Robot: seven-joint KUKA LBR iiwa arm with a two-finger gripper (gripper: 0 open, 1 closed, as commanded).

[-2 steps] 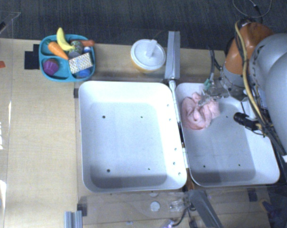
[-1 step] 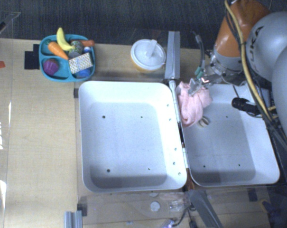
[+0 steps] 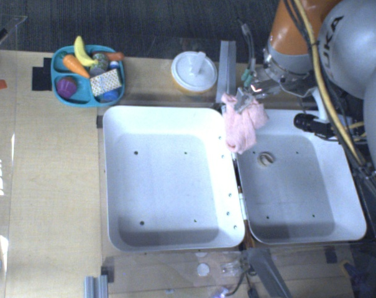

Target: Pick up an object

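Note:
A crumpled pink cloth (image 3: pixel 243 124) hangs from my gripper (image 3: pixel 242 99) above the back left corner of the right bin (image 3: pixel 337 166), at the divide between the two bins. The fingers are shut on the cloth's top, and the rest droops down over the bin rim. A small metal ring (image 3: pixel 266 159) lies on the floor of the right bin, a little below and right of the cloth. The arm's orange band (image 3: pixel 299 17) rises behind the gripper at the upper right.
The left bin (image 3: pixel 169 179) sits beside the right one. Behind it stand a white lidded cup (image 3: pixel 194 71) and a blue tray (image 3: pixel 88 76) of toy food at the back left. Black cables and the arm's grey body fill the right side.

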